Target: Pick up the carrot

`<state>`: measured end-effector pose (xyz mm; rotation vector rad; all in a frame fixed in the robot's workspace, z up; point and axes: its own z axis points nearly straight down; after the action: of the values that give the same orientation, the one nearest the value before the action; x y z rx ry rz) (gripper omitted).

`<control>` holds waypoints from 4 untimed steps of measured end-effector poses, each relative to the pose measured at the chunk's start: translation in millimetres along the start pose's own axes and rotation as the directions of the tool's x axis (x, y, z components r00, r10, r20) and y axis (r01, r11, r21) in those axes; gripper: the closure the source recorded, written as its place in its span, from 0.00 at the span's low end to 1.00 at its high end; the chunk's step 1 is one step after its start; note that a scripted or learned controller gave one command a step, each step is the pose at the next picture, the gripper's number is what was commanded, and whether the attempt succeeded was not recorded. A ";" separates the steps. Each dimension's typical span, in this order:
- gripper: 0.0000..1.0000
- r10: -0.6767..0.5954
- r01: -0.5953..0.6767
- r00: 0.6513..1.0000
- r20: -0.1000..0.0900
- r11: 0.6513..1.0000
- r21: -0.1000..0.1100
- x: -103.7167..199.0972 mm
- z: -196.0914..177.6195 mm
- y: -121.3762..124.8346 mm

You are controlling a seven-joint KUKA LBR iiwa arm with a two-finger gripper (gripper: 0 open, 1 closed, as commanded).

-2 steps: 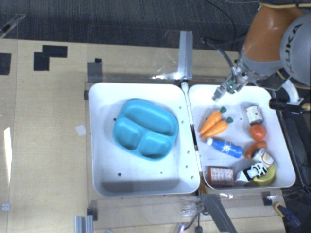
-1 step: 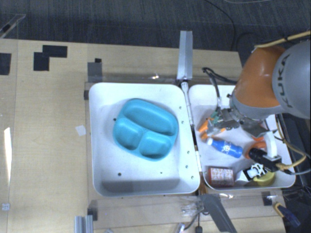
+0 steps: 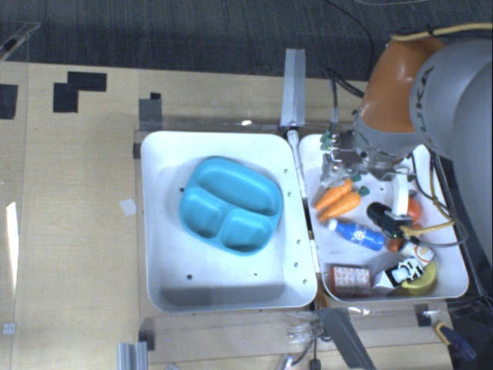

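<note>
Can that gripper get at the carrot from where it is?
Probably yes. The gripper hangs just above the carrot in the right bin, and nothing lies on top of it.

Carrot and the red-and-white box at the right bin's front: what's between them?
In the camera view, a blue bottle lies between the carrot and the box.

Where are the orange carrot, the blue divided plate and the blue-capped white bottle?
orange carrot (image 3: 339, 200), camera view, middle of its body.
blue divided plate (image 3: 229, 203), camera view, central ridge between compartments.
blue-capped white bottle (image 3: 357, 233), camera view, middle of its side.
</note>
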<state>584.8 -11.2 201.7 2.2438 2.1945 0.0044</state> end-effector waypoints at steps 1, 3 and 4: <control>1.00 -0.419 0.419 0.908 0.001 0.908 -0.002 -27.0 -26.4 -51.1; 1.00 0.058 -0.058 0.998 0.000 0.998 0.001 57.9 -42.8 -48.9; 1.00 0.086 -0.086 0.996 0.000 0.996 0.003 71.4 -18.6 -52.9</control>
<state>533.4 61.4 220.1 2.3376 2.0980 0.0013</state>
